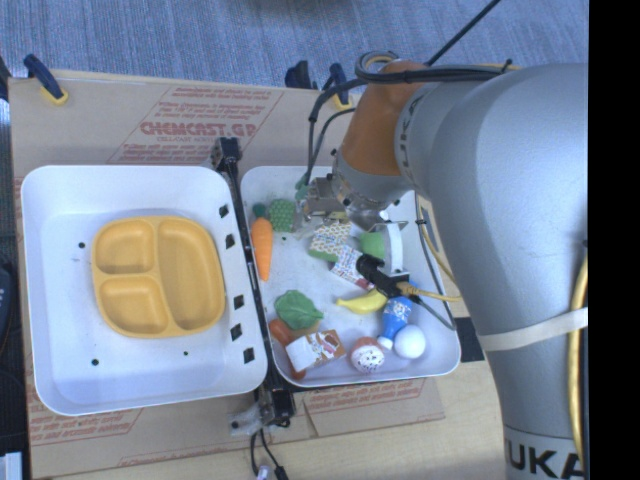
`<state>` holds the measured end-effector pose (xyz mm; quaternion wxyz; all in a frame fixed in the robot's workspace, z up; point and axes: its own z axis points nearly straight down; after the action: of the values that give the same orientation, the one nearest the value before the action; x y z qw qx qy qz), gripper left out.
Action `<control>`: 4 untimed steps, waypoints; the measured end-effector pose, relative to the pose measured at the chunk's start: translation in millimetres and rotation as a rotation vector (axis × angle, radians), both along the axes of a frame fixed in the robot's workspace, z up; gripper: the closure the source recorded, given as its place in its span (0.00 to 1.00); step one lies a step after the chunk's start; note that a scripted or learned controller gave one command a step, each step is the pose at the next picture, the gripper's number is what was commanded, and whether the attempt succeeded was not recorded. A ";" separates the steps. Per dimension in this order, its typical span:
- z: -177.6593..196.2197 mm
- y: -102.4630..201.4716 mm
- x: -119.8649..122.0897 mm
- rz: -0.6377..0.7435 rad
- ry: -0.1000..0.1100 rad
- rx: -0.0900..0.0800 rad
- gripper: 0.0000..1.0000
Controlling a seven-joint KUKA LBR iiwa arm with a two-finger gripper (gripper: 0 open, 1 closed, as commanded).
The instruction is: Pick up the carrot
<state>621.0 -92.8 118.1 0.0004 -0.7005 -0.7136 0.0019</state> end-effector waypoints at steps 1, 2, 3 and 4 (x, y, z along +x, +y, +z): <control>-27.0 -6.3 -13.4 -0.480 0.004 0.002 1.00; -27.4 -2.2 -30.8 -0.760 0.006 0.001 1.00; -27.4 1.4 -66.8 -1.142 0.006 0.000 1.00; 74.5 -59.6 -65.6 -1.116 0.000 0.001 1.00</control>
<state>555.4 -152.4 192.6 0.0019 -0.9722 -0.2343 0.0012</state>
